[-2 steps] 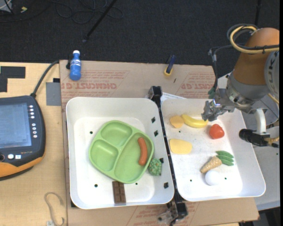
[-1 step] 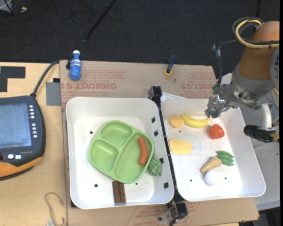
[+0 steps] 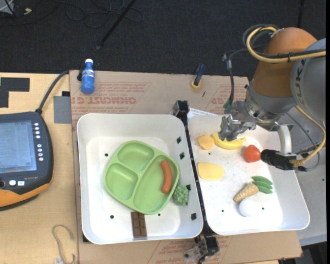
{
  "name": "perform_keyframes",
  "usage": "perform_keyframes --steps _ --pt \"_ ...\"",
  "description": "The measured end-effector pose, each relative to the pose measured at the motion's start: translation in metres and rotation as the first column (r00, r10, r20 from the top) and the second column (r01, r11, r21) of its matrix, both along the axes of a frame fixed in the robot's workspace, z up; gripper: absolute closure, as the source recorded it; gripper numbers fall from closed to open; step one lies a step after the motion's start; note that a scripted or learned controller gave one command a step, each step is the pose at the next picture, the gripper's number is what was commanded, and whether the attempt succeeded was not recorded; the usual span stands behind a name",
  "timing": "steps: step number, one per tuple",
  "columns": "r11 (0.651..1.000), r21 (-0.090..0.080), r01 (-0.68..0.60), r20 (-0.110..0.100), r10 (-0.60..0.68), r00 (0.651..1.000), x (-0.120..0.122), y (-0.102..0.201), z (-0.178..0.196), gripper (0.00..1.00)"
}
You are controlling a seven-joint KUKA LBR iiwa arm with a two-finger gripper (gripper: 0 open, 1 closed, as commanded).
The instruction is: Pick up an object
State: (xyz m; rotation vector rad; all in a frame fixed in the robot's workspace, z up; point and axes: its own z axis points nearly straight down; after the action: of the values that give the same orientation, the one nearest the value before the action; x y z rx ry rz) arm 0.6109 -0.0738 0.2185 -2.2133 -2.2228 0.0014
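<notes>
The left bin (image 3: 93, 175) holds a green divided plate (image 3: 140, 176) bearing a sausage (image 3: 166, 176), while in the right bin (image 3: 289, 213) the gripper (image 3: 229, 131), its opening impossible to judge, hangs over a curved yellow banana (image 3: 229, 143).

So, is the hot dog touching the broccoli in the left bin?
Apart. The camera view shows the hot dog lying inside the green plate, while the broccoli sits outside its rim, plate edge between them.
</notes>
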Motion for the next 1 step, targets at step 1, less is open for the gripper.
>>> perform_keyframes --steps 1 --pt "1.0 0.0 0.0 -0.001 0.0 1.0 -0.0075 0.0496 -0.0061 1.0"
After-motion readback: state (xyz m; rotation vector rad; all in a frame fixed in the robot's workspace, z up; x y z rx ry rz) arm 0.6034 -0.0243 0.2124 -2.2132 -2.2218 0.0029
